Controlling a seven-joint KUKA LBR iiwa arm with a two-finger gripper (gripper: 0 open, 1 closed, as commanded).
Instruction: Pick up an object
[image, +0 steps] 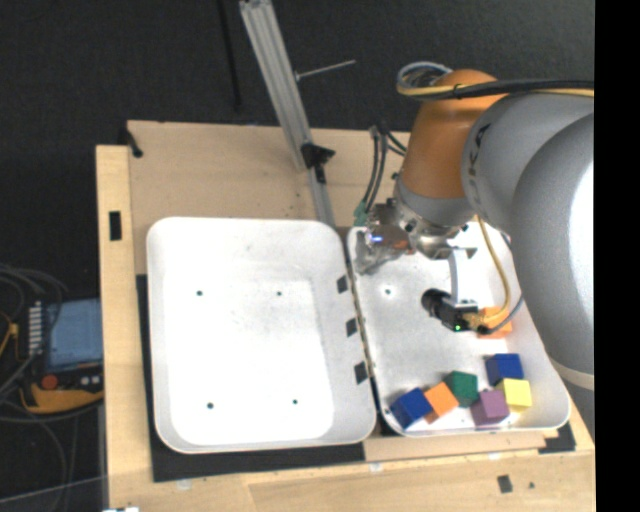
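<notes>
The left bin (250, 330) lies bare on the table (220, 165), and beside it the right bin (400, 330) holds the blocks along its near edge: a blue block (410, 406), an orange block (440, 399), a green block (462, 386), a purple block (490, 406), a yellow block (517, 393) and a second blue block (506, 367). The end effector (372, 248) sits low over the right bin's far left corner, well apart from the blocks. Nothing is seen in its grasp, and I cannot tell how far it is spread.
</notes>
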